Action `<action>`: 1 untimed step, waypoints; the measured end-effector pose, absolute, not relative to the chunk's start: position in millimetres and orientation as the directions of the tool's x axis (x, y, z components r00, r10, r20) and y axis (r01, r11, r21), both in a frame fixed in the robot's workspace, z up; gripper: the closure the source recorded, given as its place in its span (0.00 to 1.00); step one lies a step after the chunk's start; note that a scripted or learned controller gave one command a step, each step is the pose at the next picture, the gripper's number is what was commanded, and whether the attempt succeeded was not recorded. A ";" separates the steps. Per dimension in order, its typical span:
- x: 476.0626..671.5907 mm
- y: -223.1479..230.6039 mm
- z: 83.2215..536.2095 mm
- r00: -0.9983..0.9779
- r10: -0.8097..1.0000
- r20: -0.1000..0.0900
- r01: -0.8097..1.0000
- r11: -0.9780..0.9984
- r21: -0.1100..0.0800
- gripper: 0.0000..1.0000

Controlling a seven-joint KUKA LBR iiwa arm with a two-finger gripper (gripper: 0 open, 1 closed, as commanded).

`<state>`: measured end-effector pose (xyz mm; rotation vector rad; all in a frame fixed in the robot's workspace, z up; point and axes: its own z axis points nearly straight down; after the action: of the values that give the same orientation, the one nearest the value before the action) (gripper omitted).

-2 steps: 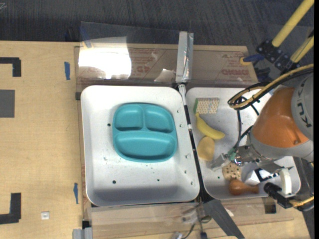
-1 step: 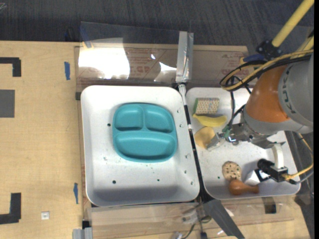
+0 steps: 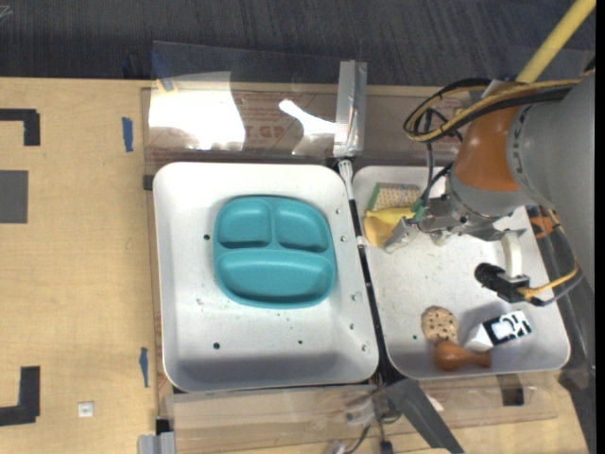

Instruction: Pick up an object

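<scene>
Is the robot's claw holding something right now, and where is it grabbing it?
It cannot be told. The gripper is right at the yellow thing in the right bin.

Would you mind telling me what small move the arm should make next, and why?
Probably a short descent onto the yellow object. The gripper sits at that object's right edge in the back-left corner of the right bin, and nothing shows between its fingers. The cookie and brown wooden piece lie farther off, near the front wall.

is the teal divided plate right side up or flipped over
Right side up: the teal plate in the left bin shows its three compartments facing up.
</scene>
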<state>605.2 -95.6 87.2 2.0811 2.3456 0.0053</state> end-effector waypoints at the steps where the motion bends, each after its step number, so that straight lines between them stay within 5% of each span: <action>1: 648.4 -112.9 86.6 -0.391 0.920 -0.002 0.920 0.391 0.001 0.00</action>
<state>648.4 -112.9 86.6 1.7324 2.6186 -0.0001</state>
